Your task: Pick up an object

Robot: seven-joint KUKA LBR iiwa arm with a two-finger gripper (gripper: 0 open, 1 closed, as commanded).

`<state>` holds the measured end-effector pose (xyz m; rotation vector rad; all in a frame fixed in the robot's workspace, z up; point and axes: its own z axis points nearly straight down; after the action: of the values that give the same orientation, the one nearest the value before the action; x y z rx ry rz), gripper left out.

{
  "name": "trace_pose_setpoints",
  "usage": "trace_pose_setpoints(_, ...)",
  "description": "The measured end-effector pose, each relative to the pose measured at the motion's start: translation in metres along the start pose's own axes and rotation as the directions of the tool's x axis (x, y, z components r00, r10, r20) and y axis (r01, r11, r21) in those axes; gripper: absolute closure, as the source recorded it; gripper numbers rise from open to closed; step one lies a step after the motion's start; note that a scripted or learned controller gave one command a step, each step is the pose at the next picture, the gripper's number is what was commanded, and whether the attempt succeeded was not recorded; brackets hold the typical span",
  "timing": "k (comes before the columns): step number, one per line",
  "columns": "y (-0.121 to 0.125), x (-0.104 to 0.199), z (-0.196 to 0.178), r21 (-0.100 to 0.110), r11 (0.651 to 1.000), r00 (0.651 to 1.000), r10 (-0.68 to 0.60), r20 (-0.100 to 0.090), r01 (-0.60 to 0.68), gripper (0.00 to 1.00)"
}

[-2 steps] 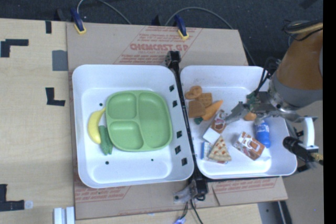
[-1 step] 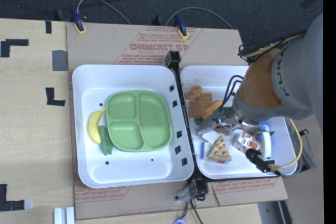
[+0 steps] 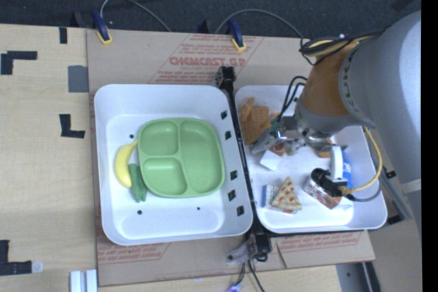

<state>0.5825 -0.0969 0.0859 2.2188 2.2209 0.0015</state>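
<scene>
I see my gripper (image 3: 282, 140) low in the right bin (image 3: 363, 219) by the waffle (image 3: 254, 121), pizza slice (image 3: 286, 195) nearby, but the arm (image 3: 342, 89) hides its grip.

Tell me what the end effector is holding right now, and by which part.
It cannot be told. The end effector is low in the right bin, among the waffle and other items.

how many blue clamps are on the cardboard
2: one blue clamp at the cardboard's top edge above the left bin, another above the gap between bins. The arm may hide more.
</scene>
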Motion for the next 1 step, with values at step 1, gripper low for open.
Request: trace_pose_setpoints(1,0.0579,-0.008,0.0008,0.007,1.0,1.0,0.001,0.001,-0.001,0.0)
